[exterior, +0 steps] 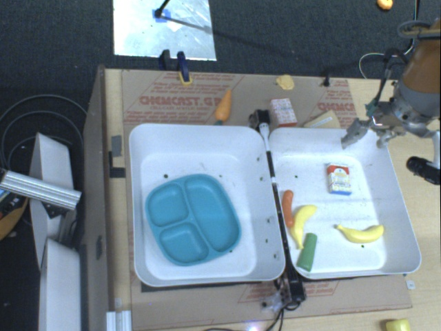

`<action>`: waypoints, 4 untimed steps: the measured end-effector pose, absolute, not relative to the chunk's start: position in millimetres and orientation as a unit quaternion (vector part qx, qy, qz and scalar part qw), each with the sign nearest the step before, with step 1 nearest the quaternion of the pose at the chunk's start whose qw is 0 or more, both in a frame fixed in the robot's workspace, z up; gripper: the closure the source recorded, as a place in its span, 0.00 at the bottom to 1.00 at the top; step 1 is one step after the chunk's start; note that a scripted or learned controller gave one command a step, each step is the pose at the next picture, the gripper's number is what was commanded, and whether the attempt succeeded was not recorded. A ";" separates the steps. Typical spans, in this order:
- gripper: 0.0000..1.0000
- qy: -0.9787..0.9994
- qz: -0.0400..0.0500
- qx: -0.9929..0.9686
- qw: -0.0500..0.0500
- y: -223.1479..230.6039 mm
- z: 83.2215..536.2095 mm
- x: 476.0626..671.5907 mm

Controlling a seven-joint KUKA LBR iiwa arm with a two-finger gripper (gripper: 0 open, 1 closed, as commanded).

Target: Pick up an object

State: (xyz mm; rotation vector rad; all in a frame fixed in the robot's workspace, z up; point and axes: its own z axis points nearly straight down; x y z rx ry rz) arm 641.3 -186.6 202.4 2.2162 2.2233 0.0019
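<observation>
Yellow bananas (303,221) flank green cylinder (306,251), orange carrot (287,204).

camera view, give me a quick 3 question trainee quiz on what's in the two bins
1. True or false: the blue divided tray lies in the left bin.
2. How many bananas lie in the right bin?
3. Which lies closest to the gripper? A) green cylinder B) small red and white box C) carrot

Key: 1 true. 2 two, one by the divider, one further right. 3 B.
</observation>
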 end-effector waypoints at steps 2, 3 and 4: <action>1.00 0.709 0.002 0.705 0.003 -180.7 96.1 640.6; 1.00 0.710 0.003 0.704 0.003 -116.1 156.7 671.2; 1.00 0.710 0.000 0.704 -0.002 -42.4 185.8 593.2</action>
